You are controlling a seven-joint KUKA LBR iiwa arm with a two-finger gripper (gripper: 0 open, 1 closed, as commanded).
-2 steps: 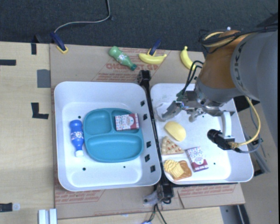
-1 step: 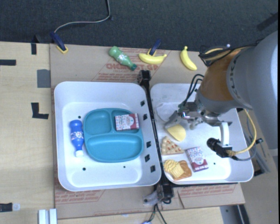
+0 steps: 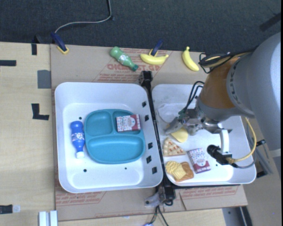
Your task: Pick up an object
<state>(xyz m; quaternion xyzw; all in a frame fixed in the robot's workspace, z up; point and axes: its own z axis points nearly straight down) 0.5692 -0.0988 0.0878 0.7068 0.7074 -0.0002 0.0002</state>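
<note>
Over the right bin (image 3: pixel 240 175), hand (image 3: pixel 179 126) low beside a yellow wedge (image 3: pixel 180 136), presumably the target; grip state cannot be told.

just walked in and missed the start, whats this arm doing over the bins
The grey arm reaches in from the right, with its gripper low over the right bin, just above a yellow wedge of toy food. Nothing is visibly held yet. Close by lie a waffle piece, crackers and a small red packet. The left bin holds a blue divided plate with a red packet on it and a blue bottle beside it.
</note>
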